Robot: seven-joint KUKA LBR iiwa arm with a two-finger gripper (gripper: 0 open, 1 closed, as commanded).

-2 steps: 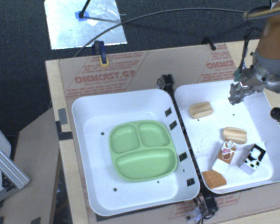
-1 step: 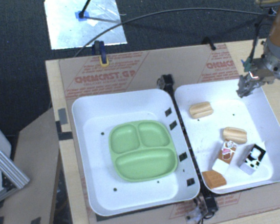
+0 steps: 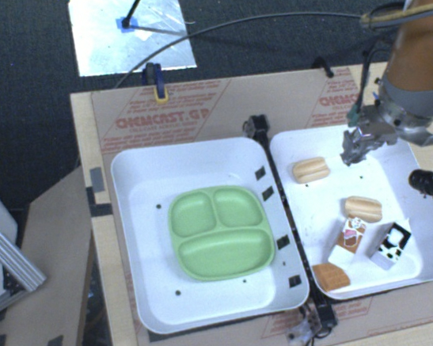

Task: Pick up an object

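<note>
In the right bin (image 3: 409,181) lie a tan bread roll (image 3: 309,169) at the upper left, a second bun (image 3: 363,207) in the middle, a small red and white carton (image 3: 353,233), a black and white carton (image 3: 392,244) and a brown biscuit (image 3: 332,276) at the front. My gripper (image 3: 354,145) hangs over the bin's upper part, just right of the upper bread roll and apart from it. Nothing shows between its fingers.
The left bin (image 3: 137,179) bears a green divided plate (image 3: 221,231). A black clamp strip (image 3: 278,199) runs between the two bins. The arm's grey and orange body (image 3: 419,52) reaches in from the upper right, over the right bin's far corner.
</note>
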